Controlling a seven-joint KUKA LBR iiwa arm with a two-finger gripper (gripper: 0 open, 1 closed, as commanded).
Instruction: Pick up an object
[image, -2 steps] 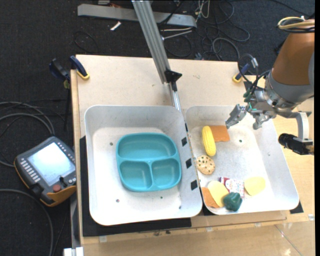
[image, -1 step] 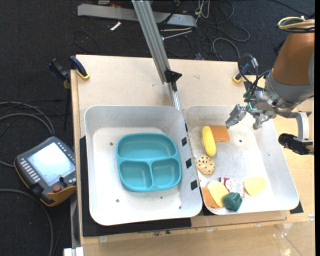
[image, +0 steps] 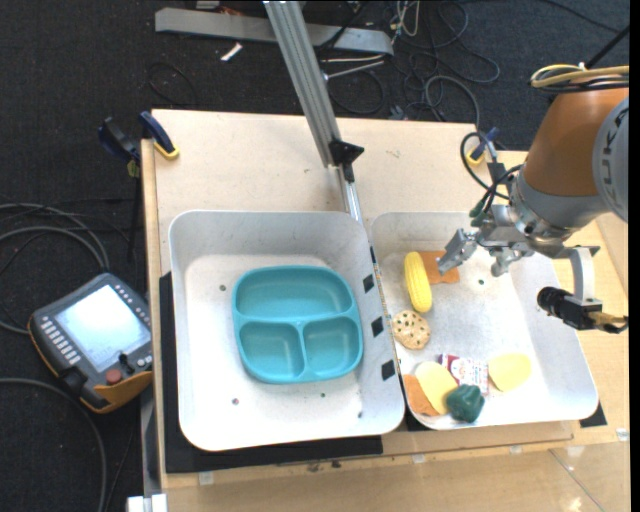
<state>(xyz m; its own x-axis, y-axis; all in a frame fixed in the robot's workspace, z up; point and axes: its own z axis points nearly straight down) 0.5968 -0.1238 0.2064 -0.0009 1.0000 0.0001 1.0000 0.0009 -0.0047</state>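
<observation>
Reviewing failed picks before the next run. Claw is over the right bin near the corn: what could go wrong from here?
1. The claw sits by the orange flat piece, which touches the yellow corn cob; closing there may nudge both and grip neither.
2. The round speckled cookie lies just below the cob, so a pushed cob could roll into it.
3. The items lie near the right white bin's wall, so a finger may strike it.

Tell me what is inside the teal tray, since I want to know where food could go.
The teal tray in the left bin shows three compartments, all bare teal plastic with no food in them. The food lies in the right bin. What is under the tray is covered.
</observation>
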